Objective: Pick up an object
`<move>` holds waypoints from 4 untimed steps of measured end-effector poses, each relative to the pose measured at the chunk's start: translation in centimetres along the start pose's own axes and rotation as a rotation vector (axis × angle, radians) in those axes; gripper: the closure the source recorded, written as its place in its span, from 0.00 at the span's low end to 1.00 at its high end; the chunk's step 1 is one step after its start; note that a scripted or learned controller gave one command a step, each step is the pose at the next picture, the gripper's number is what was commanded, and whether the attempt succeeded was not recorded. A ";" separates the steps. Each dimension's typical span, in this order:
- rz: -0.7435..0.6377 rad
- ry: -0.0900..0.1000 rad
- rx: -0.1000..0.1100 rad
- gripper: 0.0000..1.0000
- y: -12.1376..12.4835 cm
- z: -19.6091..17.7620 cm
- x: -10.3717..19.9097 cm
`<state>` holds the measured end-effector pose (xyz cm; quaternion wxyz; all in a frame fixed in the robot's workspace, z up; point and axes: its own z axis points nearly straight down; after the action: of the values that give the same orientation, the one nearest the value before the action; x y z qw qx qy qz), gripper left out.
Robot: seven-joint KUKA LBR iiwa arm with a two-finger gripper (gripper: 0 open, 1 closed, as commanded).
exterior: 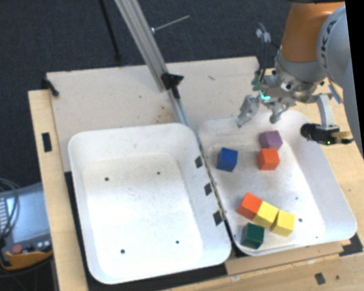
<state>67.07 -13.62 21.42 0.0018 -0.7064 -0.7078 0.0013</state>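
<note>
**benchwatcher:** ok so the gripper [261, 113] is hanging over the far edge of the right bin [317, 177], arm coming in from the right with that orange band up top. Fingers [246, 111] are spread apart, nothing between them as far as I can see

**cubecount:** agreed, jaws open and empty. What's in the bin though? I count 7 blocks

**benchwatcher:** same. Far end has a purple cube [271, 139] with an orange cube [268, 158] touching it on the near side, and a blue cube [227, 159] off to the left of those 2, near the divider between the bins. Purple one sits closest to the gripper, just near of it, but they're apart

**cubecount:** then the near cluster: orange-red block [249, 204], 2 yellow blocks [267, 214] [283, 222] running in a diagonal line, all touching, and a green cube [252, 235] tucked against the near-left of that row (kinda dark, hard to make out its edges)

**benchwatcher:** left bin [142, 199] just shows its white floor with some dark specks. Also a slanted metal rail [146, 37] runs from the far side down to where the 2 bins meet
</note>
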 end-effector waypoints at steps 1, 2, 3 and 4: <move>-0.002 -0.003 -0.004 0.00 0.1 -0.3 -0.1; 0.001 -0.003 -0.002 0.00 0.3 3.9 -0.5; 0.001 -0.003 -0.001 0.00 0.6 10.0 -0.9; 0.000 -0.003 -0.004 0.00 0.7 11.7 -1.0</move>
<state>67.70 -14.57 9.73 -0.0009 -0.7063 -0.7079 0.0010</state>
